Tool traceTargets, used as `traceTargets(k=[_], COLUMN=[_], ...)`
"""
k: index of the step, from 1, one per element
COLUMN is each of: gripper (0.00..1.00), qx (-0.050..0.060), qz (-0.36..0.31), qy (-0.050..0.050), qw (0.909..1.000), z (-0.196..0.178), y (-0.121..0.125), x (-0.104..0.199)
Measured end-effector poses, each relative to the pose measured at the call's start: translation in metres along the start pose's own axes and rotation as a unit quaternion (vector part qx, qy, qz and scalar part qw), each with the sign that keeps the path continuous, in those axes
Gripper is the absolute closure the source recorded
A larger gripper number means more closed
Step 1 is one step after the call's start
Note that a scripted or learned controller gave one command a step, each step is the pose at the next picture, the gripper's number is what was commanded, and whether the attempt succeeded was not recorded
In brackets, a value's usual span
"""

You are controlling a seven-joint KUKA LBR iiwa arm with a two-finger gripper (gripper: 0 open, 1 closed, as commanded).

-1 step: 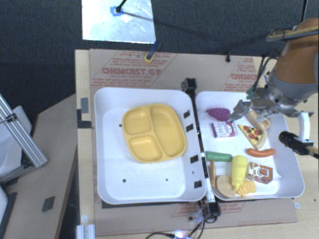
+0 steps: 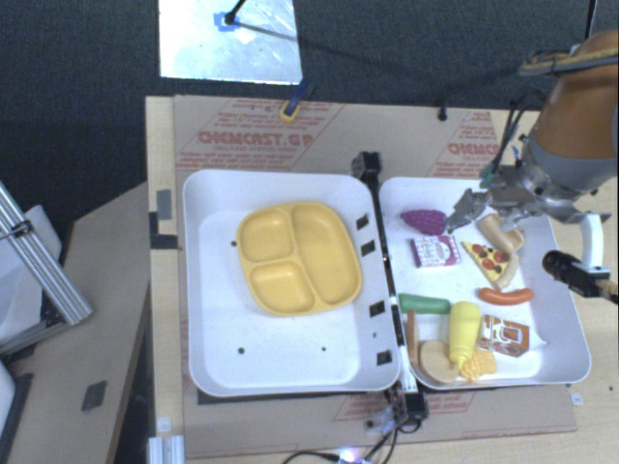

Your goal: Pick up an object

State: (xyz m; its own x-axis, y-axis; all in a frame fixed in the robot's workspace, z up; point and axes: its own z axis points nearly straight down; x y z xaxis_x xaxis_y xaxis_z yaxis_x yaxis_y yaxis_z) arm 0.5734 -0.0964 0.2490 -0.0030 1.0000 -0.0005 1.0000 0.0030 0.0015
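Look at the right bin (image 2: 571, 351): your pincer (image 2: 471, 206) hangs over its upper left part, reaching in from the right on the grey arm (image 2: 571, 153) with the orange band. Its tip sits just beside the purple piece (image 2: 424, 221), which lies near the bin's top left corner. Whether the fingers stand wide or narrow you cannot tell from here, and nothing is visibly held between them.

The things you could pick all crowd this bin. Below the purple piece lies a small pink-and-white packet (image 2: 435, 251). To its right a pizza slice (image 2: 490, 261) rests close under a tan bread-like piece (image 2: 500, 232), which is partly covered by the pincer body. Lower down a red sausage (image 2: 505, 297) lies near the pizza's tip. Along the bin's lower half you see a green piece (image 2: 426, 304) by the left wall, a yellow bottle (image 2: 464, 325) just beside it, a corn cob (image 2: 476, 363), a round tan piece (image 2: 435, 362) in the bottom left corner, and a red-and-white carton (image 2: 506, 336).

Open floor remains along the bin's right wall and top edge, where little lies.

The left bin (image 2: 218, 356) holds a yellow divided plate (image 2: 297, 257) near its middle, with bare white floor all round it up to the rims. Both bins rest side by side on the desk (image 2: 256, 133).
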Motion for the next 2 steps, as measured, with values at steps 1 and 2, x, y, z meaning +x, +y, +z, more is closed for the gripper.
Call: traceTargets(k=[1,2], gripper=[0.00,0.00], qx=[0.002,0.001], qz=[0.000,0.001], qy=[0.000,0.000], qw=[1.0000,1.0000], z=[0.047,0.089], y=[0.005,0.003], x=[0.008,0.006])
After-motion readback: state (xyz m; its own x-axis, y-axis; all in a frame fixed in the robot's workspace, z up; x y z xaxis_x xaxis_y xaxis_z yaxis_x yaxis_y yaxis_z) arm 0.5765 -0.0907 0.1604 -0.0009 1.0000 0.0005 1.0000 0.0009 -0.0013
